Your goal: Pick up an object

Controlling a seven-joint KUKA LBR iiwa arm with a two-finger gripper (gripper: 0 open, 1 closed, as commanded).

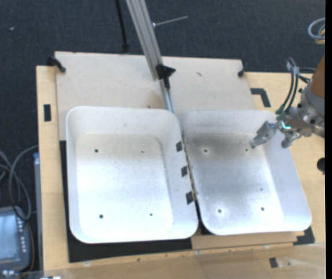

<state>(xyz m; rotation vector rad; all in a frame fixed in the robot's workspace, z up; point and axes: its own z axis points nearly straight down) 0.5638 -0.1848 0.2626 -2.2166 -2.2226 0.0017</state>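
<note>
A: Which step was this?

B: Approach, I'd say. The grey two-finger pincer (263, 136) hung over the upper right part of the right shallow white plastic bin (282, 214), reaching in from the right. Nothing sat between its fingers; how far apart they stood, I couldn't tell (too small and blurred).

A: And the object to pick up?

B: I couldn't make out any. Both bin floors showed only dark scuffing and a few small dots that read as holes or marks, not items. The left shallow white plastic bin (82, 156) looked the same.

A: So the next move?

B: It called for finding a real target first, then lowering onto it; otherwise the grasp likely closes on air.

A: Anything in the way?

B: The slanted silver aluminium rail (145, 31) crossed the pale wooden bench (114, 77) behind the bins, well apart from the pincer. The rim where the bins met (186, 167) stayed a possible snag if it swept left.
</note>
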